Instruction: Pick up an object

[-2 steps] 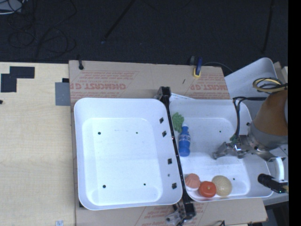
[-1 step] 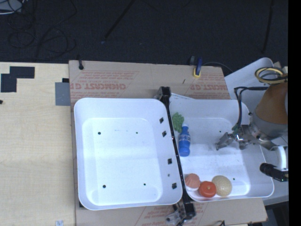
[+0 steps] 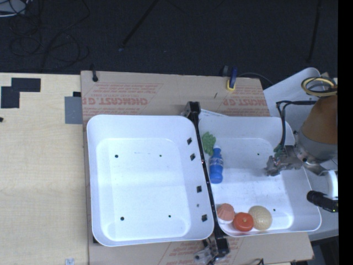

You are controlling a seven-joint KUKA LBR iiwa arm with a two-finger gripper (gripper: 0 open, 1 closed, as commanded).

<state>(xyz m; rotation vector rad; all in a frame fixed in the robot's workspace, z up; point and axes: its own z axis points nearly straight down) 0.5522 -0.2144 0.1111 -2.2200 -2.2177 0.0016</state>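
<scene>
Gripper point(image 3: 274, 167) hangs at the frame's right, finger state unclear; blue bottle point(image 3: 215, 166) in right bin point(image 3: 309, 223) unpicked

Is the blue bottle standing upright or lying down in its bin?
Lying down: the blue bottle rests lengthwise on the right bin floor, cap pointing toward the far wall.

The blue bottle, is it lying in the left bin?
No, the blue bottle lies in the right bin, close to the divider, just below the green object.

bench point(image 3: 38, 175) bears cardboard sheet point(image 3: 165, 93) under two white bins point(image 3: 94, 148)
</scene>
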